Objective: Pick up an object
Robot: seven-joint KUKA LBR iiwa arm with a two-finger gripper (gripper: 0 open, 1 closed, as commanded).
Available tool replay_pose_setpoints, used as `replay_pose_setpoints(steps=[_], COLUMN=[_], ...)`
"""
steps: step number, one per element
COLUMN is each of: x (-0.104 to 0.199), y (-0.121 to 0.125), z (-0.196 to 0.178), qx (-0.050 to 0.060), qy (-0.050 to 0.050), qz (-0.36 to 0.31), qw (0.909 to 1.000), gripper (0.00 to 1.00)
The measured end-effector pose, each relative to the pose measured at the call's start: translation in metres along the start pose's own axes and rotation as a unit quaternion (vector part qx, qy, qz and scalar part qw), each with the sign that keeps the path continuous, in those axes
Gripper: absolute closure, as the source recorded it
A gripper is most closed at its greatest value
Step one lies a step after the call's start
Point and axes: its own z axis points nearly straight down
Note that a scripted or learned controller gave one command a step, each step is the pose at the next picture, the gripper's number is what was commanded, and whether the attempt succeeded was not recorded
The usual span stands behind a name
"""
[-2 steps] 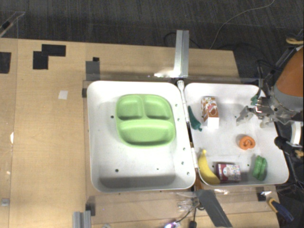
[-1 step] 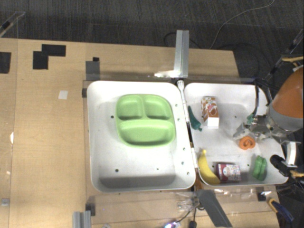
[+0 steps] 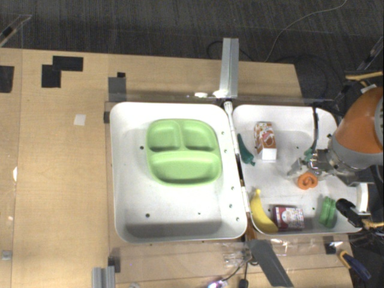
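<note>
Where the grey arm with its orange band reaches in from the right edge, it bends down over the right bin, and the gripper sits low over that bin's floor; whether it is apart or together cannot be told, since the metal parts blur together. Just below the gripper, touching or nearly touching it, lies a small orange ring-shaped object, not clearly held. Far to the gripper's left, the left bin on the bench carries a large green divided tray, lying flat. Below and left of the gripper, a dark red can lies on its side near the bin's front wall, with a yellow banana beside it further left. Up and left of the gripper, a red-and-white packet rests above a small white block. Below and right of the gripper sits a green round piece. A dark green strip lies against the bin's left wall.
</note>
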Motion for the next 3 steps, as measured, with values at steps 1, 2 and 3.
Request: replay_pose_setpoints(steps=[1, 2, 3], x=[-0.011, -0.011, 0.035], y=[-0.013, -0.011, 0.039], z=[0.000, -0.007, -0.102], qx=[0.000, 0.000, 0.011], qy=[0.003, 0.004, 0.003], qz=[-0.013, -0.014, 0.062], qw=[0.9999, 0.9999, 0.9980], gripper=[0.00, 1.00, 1.00])
